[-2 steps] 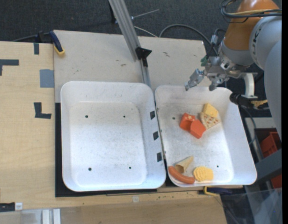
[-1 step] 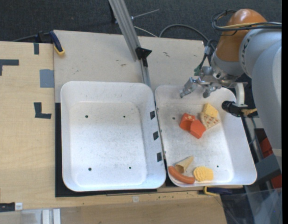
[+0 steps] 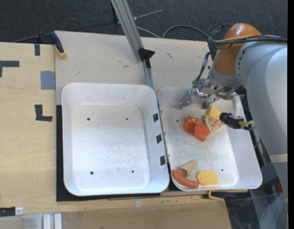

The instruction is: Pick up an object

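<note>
So the right bin (image 3: 242, 171) is holding all the stuff. Two red blocks (image 3: 196, 128) are sitting touching each other around the middle, with a yellow cheese wedge (image 3: 213, 112) and a waffle-looking piece (image 3: 214, 123) just to their right. Down at the near rim, a hot dog (image 3: 184, 179) is lying next to a round yellow cracker (image 3: 207, 177), and a tan cone-ish piece (image 3: 189, 166) is resting just above them. The left bin (image 3: 108, 137) is just showing its speckled white floor. The gripper (image 3: 200, 97) is hanging over the far end of the right bin, near the cheese, and honestly I can't tell how its claw is set. Nothing is visibly between the fingers.
</note>
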`<control>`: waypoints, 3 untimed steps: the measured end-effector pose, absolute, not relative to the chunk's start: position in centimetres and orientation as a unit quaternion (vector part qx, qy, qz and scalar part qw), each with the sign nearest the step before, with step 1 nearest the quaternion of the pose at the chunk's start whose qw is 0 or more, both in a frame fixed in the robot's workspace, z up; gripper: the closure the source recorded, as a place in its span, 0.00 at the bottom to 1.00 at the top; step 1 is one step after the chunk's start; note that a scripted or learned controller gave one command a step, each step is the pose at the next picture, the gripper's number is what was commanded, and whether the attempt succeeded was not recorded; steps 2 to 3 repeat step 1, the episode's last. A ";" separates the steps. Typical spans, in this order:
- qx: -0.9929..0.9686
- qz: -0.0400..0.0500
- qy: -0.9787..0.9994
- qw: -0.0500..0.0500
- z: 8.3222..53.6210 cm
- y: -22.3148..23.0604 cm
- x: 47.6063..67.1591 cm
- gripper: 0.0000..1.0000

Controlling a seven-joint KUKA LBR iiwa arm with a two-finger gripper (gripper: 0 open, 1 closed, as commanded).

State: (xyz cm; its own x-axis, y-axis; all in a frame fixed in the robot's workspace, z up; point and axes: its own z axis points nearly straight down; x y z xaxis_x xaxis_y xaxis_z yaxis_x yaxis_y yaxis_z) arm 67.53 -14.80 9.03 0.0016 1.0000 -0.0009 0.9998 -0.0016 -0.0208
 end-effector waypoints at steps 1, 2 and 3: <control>-0.707 0.008 -0.707 0.007 10.1 -14.7 67.5 1.00; -0.707 0.008 -0.707 0.007 10.1 -14.7 67.5 1.00; -0.707 0.008 -0.707 0.007 10.1 -14.7 67.5 1.00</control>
